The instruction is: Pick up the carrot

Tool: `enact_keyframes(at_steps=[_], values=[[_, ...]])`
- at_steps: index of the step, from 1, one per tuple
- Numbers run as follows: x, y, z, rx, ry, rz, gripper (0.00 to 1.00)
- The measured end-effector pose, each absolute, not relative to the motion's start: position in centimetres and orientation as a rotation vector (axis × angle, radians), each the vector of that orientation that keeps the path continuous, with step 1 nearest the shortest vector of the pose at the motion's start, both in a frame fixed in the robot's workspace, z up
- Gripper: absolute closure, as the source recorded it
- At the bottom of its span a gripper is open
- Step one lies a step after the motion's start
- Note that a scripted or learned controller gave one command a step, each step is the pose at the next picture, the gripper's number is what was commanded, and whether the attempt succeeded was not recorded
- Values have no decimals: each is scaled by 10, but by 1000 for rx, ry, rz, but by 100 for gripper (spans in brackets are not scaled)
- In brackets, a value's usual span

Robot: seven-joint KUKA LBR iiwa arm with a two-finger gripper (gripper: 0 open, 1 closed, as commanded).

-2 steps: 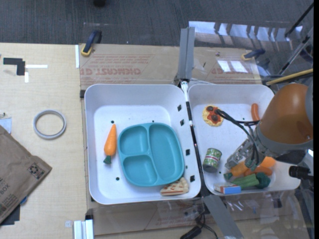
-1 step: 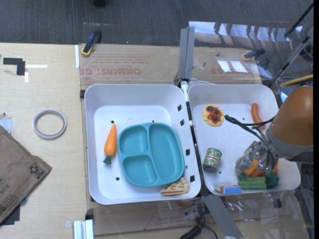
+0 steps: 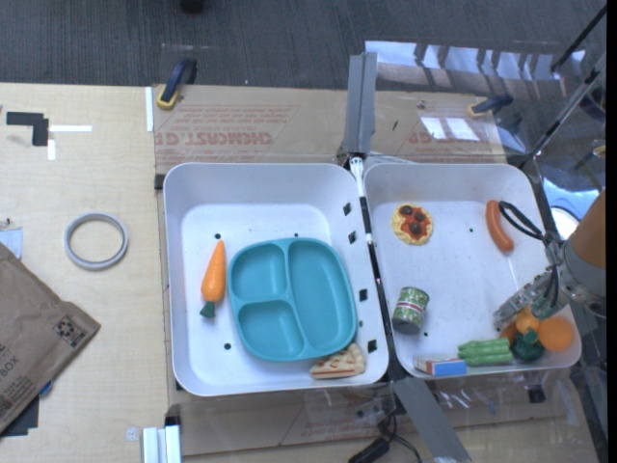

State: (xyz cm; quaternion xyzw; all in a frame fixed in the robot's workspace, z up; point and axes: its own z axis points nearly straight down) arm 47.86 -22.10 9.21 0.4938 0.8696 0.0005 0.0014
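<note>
Arm (image 3: 588, 249) cut by right edge; hand (image 3: 521, 307) finger state unclear; cardboard box (image 3: 29, 340) cropped left.

Light is bright and even, coming from overhead. Both white bins look a little washed out, the left bin (image 3: 183, 258) most of all along its walls. Shadows are soft and short: the teal divided plate (image 3: 289, 297) casts a faint one on the bin floor towards 6 o'clock. Strong glare sits at 1 o'clock, where a clear sheet (image 3: 463, 95) behind the right bin (image 3: 453, 258) reflects pale stripes. Focus is fair at centre; the picture is slightly grainy, and detail smears at 3 to 4 o'clock.
</note>
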Motion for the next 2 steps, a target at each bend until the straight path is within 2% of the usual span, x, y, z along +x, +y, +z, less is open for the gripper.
enact_keyframes(at_steps=[1,2], values=[[519,-191,92,1162,2916,0,100],[516,-150,178,1432,2795,-1,100]])
